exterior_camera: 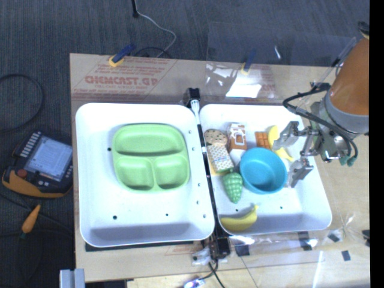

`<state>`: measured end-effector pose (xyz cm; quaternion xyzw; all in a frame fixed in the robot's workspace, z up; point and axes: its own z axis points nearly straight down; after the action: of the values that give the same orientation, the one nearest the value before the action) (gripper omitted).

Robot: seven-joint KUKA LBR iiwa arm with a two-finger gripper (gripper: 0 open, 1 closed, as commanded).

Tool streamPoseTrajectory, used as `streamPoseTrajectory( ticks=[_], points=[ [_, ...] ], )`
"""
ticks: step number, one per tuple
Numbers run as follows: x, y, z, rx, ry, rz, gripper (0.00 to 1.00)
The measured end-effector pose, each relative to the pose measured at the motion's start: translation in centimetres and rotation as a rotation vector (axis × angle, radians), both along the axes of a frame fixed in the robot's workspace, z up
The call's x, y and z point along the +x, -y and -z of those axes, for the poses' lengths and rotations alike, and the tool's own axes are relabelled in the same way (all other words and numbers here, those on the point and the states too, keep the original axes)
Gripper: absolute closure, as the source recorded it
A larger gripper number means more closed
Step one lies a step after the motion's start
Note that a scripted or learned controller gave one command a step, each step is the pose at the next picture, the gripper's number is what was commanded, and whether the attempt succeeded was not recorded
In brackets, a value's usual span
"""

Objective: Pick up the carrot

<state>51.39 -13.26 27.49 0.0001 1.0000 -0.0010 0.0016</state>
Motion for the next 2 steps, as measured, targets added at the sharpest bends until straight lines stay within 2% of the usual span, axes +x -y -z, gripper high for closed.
streamPoseTrajectory(
  ticks=[1,2],
  points=[
    [4.8,3.8,8.5,0.002,-0.005,0.267,0.0],
    [12.5,6.9,8.9,-0.002,0.001,0.254,0.0]
  ],
)
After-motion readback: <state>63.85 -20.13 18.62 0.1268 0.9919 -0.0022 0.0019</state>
